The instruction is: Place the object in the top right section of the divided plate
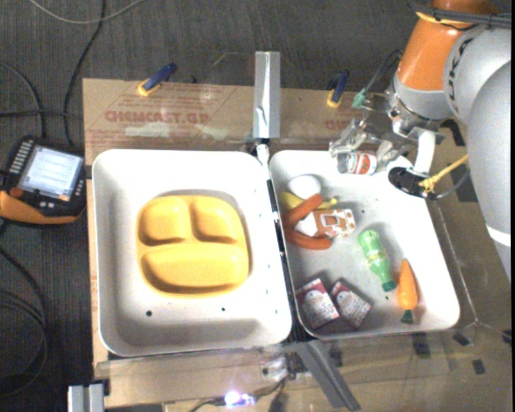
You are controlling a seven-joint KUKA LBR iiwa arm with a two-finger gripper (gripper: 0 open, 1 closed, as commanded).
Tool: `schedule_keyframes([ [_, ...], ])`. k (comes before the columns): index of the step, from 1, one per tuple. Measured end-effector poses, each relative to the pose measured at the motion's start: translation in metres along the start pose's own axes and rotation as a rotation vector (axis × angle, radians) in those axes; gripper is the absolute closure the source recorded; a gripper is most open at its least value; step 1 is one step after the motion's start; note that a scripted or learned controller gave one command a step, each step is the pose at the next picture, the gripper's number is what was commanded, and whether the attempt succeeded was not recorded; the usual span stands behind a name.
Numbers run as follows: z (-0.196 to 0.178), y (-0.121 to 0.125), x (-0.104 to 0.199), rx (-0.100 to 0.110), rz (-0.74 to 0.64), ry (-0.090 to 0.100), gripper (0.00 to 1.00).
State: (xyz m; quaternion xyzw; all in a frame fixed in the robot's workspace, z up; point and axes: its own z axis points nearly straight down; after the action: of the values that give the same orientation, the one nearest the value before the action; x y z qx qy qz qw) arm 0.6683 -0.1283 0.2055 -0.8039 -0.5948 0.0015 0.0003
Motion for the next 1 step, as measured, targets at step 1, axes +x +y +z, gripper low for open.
schedule_keyframes([
  [1,0.023,-0.0216,0.069,0.002,-0.014,0.0,1.0],
])
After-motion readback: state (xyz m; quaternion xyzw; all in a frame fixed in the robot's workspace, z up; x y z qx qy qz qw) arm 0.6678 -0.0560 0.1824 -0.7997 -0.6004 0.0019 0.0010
